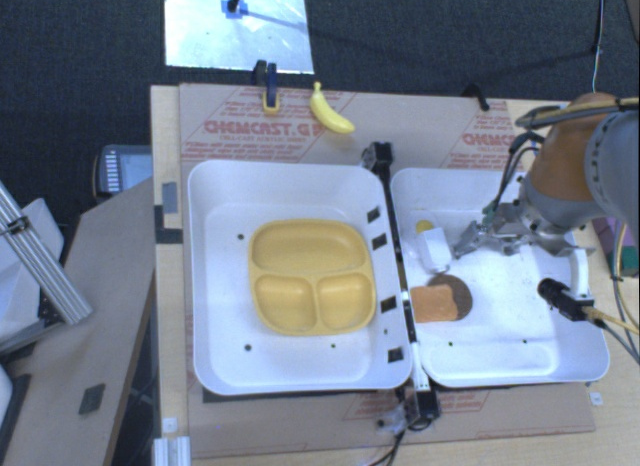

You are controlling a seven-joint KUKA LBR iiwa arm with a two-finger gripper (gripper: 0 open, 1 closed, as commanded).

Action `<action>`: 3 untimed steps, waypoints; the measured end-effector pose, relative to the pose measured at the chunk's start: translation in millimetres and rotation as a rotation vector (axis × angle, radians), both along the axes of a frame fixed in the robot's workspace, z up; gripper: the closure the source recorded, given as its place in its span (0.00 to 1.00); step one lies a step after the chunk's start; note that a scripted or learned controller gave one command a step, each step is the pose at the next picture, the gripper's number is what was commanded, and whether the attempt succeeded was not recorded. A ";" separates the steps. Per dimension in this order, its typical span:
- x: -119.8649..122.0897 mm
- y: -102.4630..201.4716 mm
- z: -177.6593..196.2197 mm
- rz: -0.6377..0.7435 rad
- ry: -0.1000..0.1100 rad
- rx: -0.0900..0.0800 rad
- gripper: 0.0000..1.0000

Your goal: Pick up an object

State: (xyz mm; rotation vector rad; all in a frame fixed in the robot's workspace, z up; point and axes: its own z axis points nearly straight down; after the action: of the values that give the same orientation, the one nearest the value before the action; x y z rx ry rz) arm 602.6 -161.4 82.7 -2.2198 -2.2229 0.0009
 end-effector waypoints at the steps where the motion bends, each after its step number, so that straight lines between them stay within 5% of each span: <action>1: 1.6 -0.6 13.2 0.000 -0.005 -0.002 1.00; 3: 2.1 -12.1 121.2 -0.001 -0.008 -0.002 1.00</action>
State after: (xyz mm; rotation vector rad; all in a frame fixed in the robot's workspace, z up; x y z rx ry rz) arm 604.7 -173.5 203.9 -2.2258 -2.2267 -0.0055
